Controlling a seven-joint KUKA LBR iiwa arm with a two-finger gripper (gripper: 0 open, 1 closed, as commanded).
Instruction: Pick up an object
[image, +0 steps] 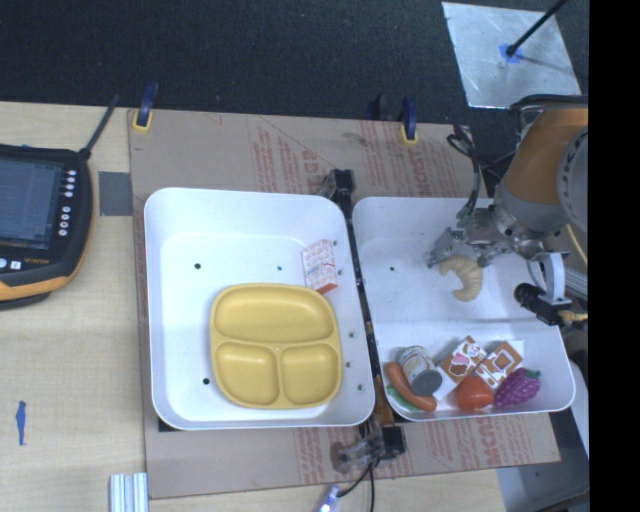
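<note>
A tan croissant lies in the upper middle of the right bin. My gripper hangs right over the croissant's top end, open, with one finger to each side of that end and nothing held between them. Along the right bin's front edge lie a small tin can, an orange carrot, a red-and-white carton, a red fruit and purple grapes.
The left bin holds a yellow divided plate and a small red-and-white packet by its right wall. A control pendant sits on the bench at far left. The arm's grey and orange body stands over the right bin's back right corner.
</note>
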